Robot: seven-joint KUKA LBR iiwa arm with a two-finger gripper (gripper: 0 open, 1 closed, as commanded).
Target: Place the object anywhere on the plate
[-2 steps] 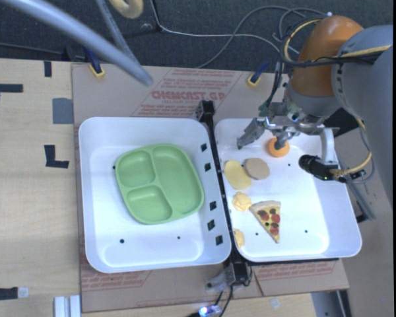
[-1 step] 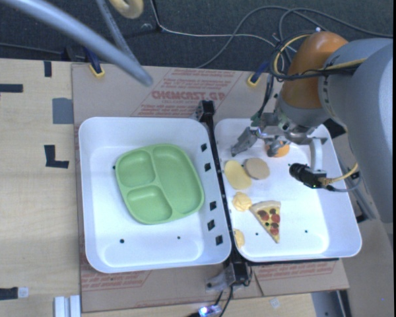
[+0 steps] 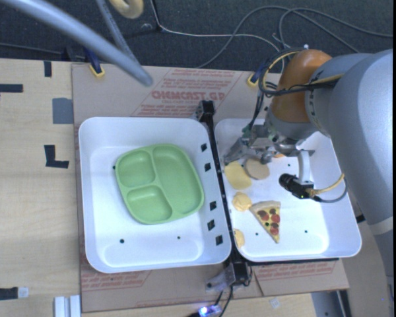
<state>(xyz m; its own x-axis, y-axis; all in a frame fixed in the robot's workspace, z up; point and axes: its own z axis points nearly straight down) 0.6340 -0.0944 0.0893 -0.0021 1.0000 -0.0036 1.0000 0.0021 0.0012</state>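
Note:
A green plate (image 3: 160,183) with three compartments lies in the left bin (image 3: 99,134). In the right bin (image 3: 330,233) lie a pale yellow disc (image 3: 237,176), a tan round piece (image 3: 257,171), a small yellow lump (image 3: 241,202) and a toy pizza slice (image 3: 268,218). My gripper (image 3: 251,152) hangs low over the upper left part of the right bin, just above the tan piece and the pale disc. Nothing shows between its fingers.
Another small yellow piece (image 3: 238,238) rests at the right bin's lower left edge. A black divider (image 3: 211,170) runs between the bins. Cables trail across the cardboard behind them. The grey arm (image 3: 356,124) covers the right bin's far right side.

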